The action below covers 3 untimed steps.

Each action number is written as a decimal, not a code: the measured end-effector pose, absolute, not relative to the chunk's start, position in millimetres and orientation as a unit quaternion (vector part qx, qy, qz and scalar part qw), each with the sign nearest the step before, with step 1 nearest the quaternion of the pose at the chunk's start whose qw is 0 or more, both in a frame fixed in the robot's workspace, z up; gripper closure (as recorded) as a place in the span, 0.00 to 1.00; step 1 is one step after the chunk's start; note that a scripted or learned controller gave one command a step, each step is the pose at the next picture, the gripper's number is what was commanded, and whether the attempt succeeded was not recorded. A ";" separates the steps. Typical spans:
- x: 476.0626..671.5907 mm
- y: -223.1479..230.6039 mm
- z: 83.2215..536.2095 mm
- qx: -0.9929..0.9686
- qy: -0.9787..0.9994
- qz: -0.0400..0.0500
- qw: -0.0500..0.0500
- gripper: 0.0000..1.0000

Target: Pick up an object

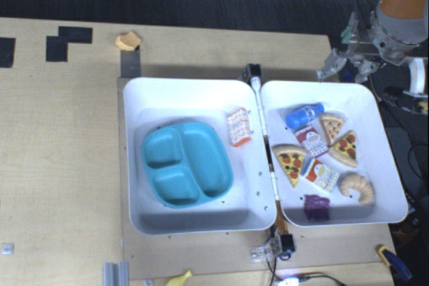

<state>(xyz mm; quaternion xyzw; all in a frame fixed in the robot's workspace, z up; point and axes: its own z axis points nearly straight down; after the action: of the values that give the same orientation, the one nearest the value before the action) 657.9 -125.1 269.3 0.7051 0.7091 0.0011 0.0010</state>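
Two shallow white bins (134, 144) touch; the end effector (348, 63), fingers spread and holding nothing, hangs past the right bin's (382, 137) far edge.

Pizza slices (291, 164), croissant (356, 187), blue can (303, 116), lying in right bin (387, 164)

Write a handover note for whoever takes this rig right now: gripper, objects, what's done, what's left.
Gripper: hangs above the right bin's far edge, nothing between its fingers; open or shut is unclear.
Right bin: blue can, three pizza slices, two small packets, croissant, purple block.
Left bin: teal divided tray and one packet.
Done: nothing picked.
Left: descend, grasp one object, lift.
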 end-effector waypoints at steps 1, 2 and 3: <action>640.3 -117.1 169.7 0.706 0.708 0.001 0.000 0.00; 624.2 -85.1 87.2 0.705 0.709 0.002 0.003 0.00; 626.5 -84.6 100.0 0.705 0.710 0.005 0.005 1.00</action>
<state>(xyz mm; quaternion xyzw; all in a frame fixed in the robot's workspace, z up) 626.5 -84.6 100.0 0.7046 0.7096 0.0047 0.0049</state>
